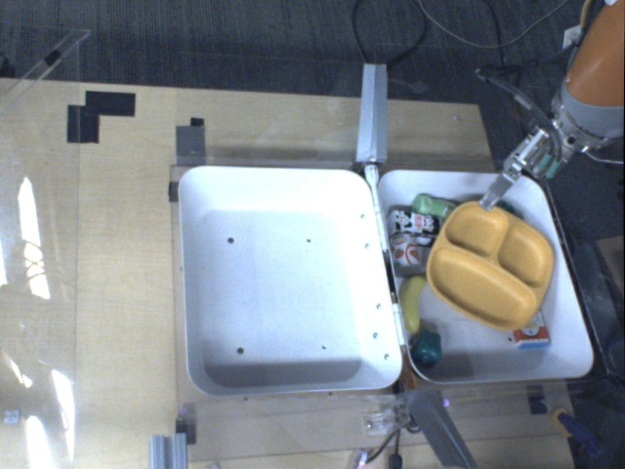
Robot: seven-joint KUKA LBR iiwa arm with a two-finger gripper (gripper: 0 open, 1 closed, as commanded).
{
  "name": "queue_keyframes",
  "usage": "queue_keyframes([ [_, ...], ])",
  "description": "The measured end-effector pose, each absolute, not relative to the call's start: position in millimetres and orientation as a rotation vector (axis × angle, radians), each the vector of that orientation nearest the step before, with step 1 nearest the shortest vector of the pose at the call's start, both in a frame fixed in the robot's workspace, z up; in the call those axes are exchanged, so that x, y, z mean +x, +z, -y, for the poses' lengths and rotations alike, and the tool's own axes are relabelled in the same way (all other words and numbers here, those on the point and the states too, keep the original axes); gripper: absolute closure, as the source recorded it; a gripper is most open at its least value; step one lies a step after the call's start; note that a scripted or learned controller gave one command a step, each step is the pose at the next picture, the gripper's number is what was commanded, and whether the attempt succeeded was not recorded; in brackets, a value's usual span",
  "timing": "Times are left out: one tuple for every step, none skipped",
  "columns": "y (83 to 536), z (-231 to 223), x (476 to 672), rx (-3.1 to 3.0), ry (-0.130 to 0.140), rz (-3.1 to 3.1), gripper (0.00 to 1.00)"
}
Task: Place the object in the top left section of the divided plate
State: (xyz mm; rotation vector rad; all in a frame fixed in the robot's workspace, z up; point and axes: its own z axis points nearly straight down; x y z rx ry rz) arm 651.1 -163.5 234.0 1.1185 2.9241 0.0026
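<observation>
Wooden table (107,291) carries two white bins side by side. Left bin (283,281) sits beside the right bin (571,350), a metal rail between them. In the right bin, along its left wall: a small printed carton (410,237), a green item (430,204) behind it, a yellow-green piece (413,303), a teal object (427,347) nearest the front. The yellow divided plate (488,262) lies tilted across the bin's middle, over a small box (532,336). Gripper (500,190) is at the plate's far edge; cannot tell its state.
</observation>
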Motion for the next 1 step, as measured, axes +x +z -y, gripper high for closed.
queue_keyframes([
  [145.7, 100.4, 588.1, 1.198, 0.004, -2.898, 0.00],
])
